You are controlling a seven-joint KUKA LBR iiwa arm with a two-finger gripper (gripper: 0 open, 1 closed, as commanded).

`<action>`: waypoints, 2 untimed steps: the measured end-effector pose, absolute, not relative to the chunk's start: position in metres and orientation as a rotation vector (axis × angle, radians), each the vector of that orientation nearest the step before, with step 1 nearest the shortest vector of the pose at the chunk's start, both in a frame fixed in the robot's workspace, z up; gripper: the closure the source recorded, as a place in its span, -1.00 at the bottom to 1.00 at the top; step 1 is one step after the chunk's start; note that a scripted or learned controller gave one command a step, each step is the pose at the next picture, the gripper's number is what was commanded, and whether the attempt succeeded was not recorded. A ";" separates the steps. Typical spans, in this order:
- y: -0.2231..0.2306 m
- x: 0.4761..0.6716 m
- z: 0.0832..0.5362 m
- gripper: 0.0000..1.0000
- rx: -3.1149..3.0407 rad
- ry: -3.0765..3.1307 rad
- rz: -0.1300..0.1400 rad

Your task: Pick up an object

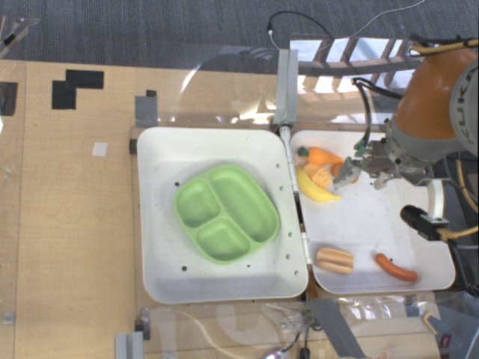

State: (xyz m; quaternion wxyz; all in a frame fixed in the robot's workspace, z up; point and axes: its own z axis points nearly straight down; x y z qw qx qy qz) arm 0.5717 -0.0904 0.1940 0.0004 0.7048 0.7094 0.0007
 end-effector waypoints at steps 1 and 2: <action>-0.093 0.621 0.107 -1.00 2.380 2.031 0.022; -0.088 0.670 0.157 -1.00 2.650 1.681 0.006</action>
